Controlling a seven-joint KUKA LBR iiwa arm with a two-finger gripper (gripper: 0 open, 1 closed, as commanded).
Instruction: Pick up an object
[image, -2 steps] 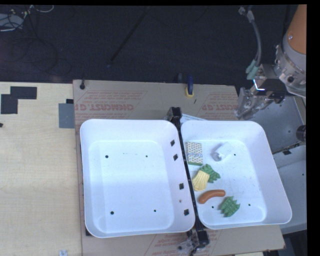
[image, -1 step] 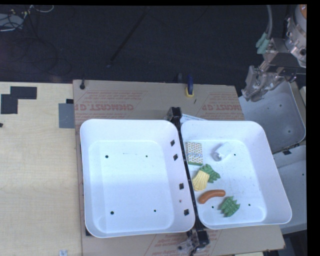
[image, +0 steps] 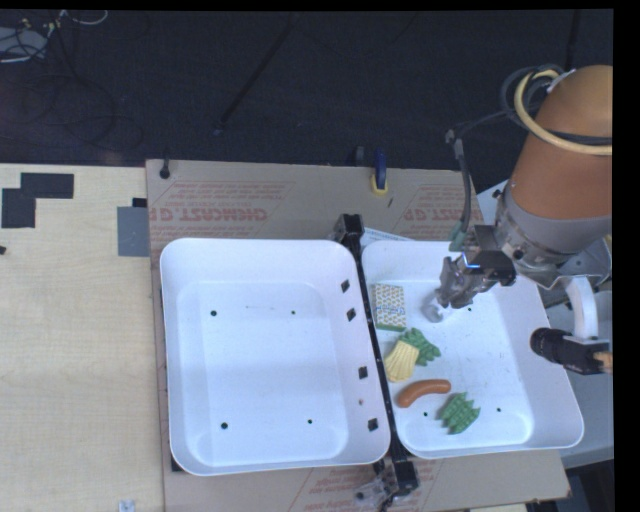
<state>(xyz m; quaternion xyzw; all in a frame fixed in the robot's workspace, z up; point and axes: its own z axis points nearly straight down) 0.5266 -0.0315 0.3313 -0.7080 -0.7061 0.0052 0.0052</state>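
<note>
Camera view, bins: two shallow white bins lie side by side on the table (image: 80, 400); the left bin (image: 190, 300) fills the centre of the frame, the right bin (image: 530, 400) the lower right.
Camera view, arm: the grey arm with its orange band (image: 565, 150) enters from the upper right.
Camera view, hand: the hand (image: 455, 290) hangs over the upper part of the right bin; whether it is spread or pressed together cannot be told from this slant, and nothing shows pinched in it.
Camera view, candidates: a patterned block (image: 389, 305), a corn cob (image: 404, 357), a sausage (image: 423, 392) and a green leafy piece (image: 458, 412) lie in the right bin's left half, below and left of the hand.
Handling, judged: all look like small toy foods, light and fairly stiff. The sausage appears smooth and rounded, so it may roll or slip.
Grasp point, judged: across the sausage's middle, or the block's flat sides.
</note>
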